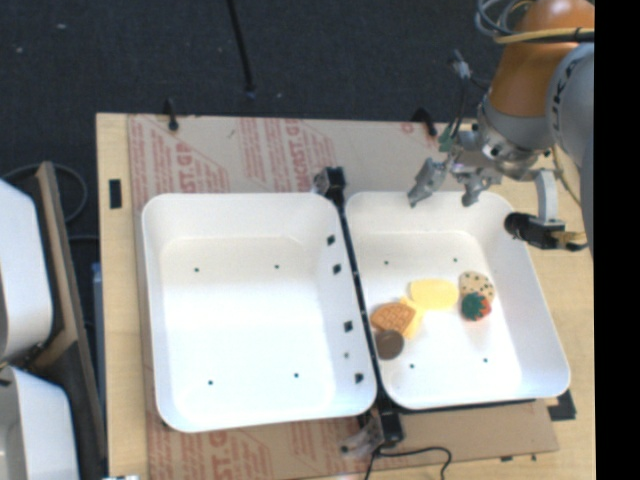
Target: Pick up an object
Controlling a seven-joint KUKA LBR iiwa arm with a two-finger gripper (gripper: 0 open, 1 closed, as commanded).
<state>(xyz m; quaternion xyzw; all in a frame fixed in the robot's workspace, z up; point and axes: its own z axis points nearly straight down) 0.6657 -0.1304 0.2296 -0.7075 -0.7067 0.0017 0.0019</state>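
The right bin (pixel 520 368) holds a small cluster of items: a pale yellow piece (pixel 433 293), an orange-brown round piece (pixel 393 317), a dark brown disc (pixel 388 345) and a speckled beige piece with a green and red end (pixel 475 296). My gripper (pixel 443 187) hangs above the back rim of the right bin, well behind the cluster. Its two fingers are spread apart with nothing between them.
The left bin (pixel 160 268) sits beside the right one, joined along a black divider strip (pixel 345 268). Both rest on a cardboard sheet (pixel 230 158) on the bench. A white object (pixel 25 268) stands at the far left edge.
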